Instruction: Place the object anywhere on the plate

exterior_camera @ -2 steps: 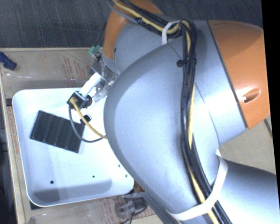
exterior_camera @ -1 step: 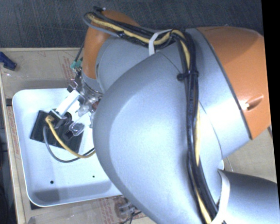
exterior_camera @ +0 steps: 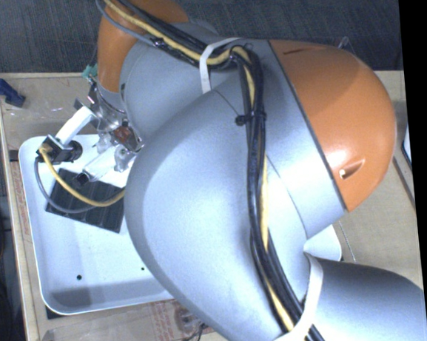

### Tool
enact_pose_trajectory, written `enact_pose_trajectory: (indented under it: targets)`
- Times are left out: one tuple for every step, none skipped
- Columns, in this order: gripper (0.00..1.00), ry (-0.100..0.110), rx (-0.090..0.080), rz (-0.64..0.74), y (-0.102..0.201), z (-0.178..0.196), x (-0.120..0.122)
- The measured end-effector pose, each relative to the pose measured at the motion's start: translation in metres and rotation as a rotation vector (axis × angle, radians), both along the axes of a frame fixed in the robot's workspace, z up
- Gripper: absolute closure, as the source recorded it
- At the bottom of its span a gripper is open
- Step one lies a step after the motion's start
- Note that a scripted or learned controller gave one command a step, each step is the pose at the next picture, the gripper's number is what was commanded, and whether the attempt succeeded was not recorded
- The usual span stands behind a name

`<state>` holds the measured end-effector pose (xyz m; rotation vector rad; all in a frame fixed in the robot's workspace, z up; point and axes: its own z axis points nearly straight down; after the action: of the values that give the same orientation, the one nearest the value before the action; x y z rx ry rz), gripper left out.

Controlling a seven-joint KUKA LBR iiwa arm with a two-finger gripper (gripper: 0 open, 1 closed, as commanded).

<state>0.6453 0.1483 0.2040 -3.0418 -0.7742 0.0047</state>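
Observation:
A flat black square plate [exterior_camera: 90,206] lies in the left white bin [exterior_camera: 83,289], near its far left part. My gripper [exterior_camera: 118,153] hangs just above the plate's far right edge, pointing down into the bin. The grey arm and its orange band cover much of the gripper and the bin's right side. Whatever lies under the arm is hidden.
The bin's near wall and left wall are close to the plate. A blue clamp [exterior_camera: 4,89] sits on the wooden bench at the far left corner. The bulky arm [exterior_camera: 231,201] spans the view's middle and right.

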Motion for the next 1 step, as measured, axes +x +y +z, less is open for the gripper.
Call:
enact_pose_trajectory:
  targets:
    - [0.0, 0.0, 0.0, 0.0, 0.0, 0.0002, 0.0001]
